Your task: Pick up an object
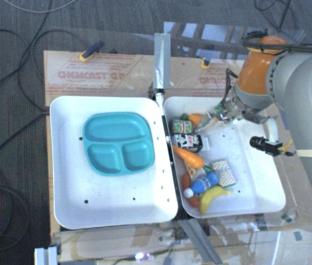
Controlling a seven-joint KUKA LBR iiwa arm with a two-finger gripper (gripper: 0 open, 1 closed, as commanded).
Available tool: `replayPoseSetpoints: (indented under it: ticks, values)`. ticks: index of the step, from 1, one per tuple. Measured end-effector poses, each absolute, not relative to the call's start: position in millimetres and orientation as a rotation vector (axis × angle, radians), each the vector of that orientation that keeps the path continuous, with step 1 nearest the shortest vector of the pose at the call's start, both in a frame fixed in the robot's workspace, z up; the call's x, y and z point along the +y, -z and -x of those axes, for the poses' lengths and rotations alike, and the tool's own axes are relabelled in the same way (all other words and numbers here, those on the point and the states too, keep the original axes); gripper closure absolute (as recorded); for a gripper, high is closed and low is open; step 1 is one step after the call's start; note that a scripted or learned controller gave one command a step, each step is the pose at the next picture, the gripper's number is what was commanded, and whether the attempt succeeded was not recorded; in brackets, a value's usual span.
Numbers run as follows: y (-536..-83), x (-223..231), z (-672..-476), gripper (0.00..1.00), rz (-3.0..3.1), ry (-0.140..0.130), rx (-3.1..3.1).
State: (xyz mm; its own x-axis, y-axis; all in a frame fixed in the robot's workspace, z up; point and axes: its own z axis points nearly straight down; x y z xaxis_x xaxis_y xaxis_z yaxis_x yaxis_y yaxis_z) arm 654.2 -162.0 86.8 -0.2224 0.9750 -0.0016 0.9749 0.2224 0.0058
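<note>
Hovering gripper point(218, 115) beside small carrot point(196, 118)

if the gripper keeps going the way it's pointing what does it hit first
Probably the small orange item at the top of the right bin, with the green-labelled carton just beyond. The gripper points left toward them; depth is unclear.

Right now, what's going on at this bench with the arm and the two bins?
A grey robot arm with an orange band reaches in over the right bin, its gripper near the bin's far left corner, close to a small carrot. Toy food is piled along that bin's left side: a larger carrot, a banana, a blue bottle and small cartons. The left bin holds a teal divided tray. Nothing looks picked up yet.
</note>
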Motion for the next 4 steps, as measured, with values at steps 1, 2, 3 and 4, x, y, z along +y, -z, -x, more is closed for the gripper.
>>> replayPoseSetpoints:
  ticks: [1,2,3,4]
  values:
    - [-86,-155,-665.1,0.00,-2.008,0.018,2.430]
    - [-95,-153,-662.4,1.00,-2.016,0.032,2.444]
    - [-96,-154,-663.3,0.00,-2.013,0.029,2.441]
    - [-104,-153,-661.9,1.00,-2.018,0.035,2.446]
